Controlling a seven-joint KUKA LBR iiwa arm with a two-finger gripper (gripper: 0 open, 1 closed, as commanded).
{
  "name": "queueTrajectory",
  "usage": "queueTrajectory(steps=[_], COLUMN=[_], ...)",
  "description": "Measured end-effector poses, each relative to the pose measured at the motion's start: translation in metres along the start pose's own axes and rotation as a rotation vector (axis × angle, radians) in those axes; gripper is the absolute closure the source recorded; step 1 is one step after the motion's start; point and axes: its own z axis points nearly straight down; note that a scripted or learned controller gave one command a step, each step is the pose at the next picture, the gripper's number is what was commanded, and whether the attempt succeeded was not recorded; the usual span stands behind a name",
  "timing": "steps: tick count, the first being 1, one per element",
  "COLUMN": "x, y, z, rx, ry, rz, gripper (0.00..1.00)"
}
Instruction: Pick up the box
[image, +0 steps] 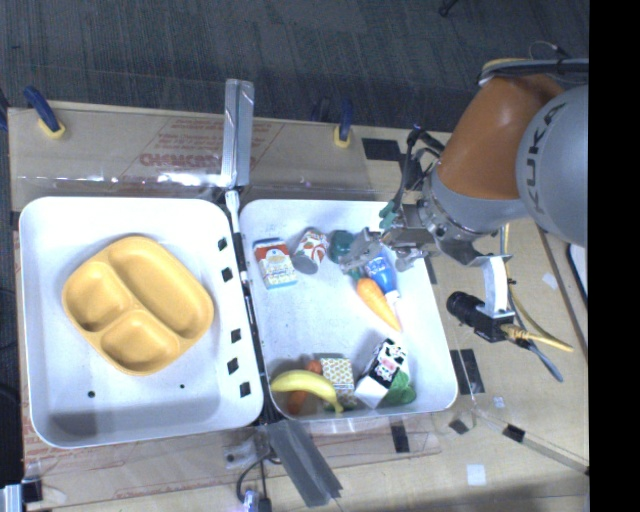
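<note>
**The box lies to the left of my gripper, across the far end of the right bin**

Starting at the left, the left bin (40, 400) holds a yellow divided tray (138, 301), nothing I need. In the right bin (300, 330), near its far-left corner, sits the box (274, 263), a small red and white carton lying flat with its long axis running roughly from the far wall toward the near one. Just beside it is a small can (310, 250), then a teal piece (345, 243). My gripper (385, 250) hangs at the far-right part of the same bin, above a blue thing (380, 272) and the carrot (378, 302). Whether it is open or closed I cannot tell. I judge the coming move is a shift leftward past the can
</note>
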Motion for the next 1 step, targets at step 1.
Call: queueTrajectory(steps=[1], x=[0.0218], y=[0.0796], z=[0.0824], rx=[-0.001], ry=[-0.002], rz=[-0.041], gripper=[0.00])
